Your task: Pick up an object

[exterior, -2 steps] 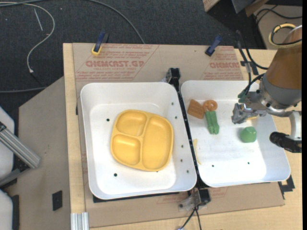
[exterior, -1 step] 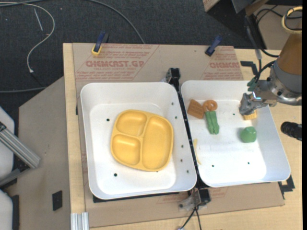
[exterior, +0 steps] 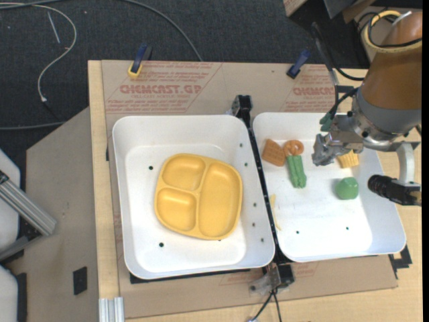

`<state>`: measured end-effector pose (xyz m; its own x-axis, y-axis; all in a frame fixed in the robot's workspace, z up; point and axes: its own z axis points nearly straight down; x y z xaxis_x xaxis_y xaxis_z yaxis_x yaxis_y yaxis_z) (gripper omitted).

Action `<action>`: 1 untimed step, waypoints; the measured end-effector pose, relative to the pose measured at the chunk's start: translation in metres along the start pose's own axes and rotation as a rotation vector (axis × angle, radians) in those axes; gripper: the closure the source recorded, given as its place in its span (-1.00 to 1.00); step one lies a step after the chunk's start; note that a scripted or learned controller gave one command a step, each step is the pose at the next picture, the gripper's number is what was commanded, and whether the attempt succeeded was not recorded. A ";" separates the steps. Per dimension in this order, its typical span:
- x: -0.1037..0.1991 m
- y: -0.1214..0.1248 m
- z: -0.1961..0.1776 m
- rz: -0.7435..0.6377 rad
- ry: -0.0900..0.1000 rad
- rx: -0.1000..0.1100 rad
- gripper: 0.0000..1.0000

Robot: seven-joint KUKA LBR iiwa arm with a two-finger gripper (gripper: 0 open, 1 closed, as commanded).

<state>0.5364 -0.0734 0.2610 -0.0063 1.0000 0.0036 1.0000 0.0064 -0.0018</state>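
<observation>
Your gripper (exterior: pixel 324 151) hangs over the right bin (exterior: pixel 322 240); you cannot tell its state from here. A yellow piece (exterior: pixel 348 158) lies just beside it. Left of it sit a green stick (exterior: pixel 296 172), an orange ring (exterior: pixel 293 147) and a brown block (exterior: pixel 273 152). A green lump (exterior: pixel 346 188) lies below. The left bin (exterior: pixel 134 180) holds a yellow tray (exterior: pixel 198 196).
</observation>
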 end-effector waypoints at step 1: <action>0.057 -0.016 0.006 0.000 0.000 0.002 1.00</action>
<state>0.5204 -0.0164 0.2555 -0.0066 1.0000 0.0035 1.0000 0.0066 -0.0042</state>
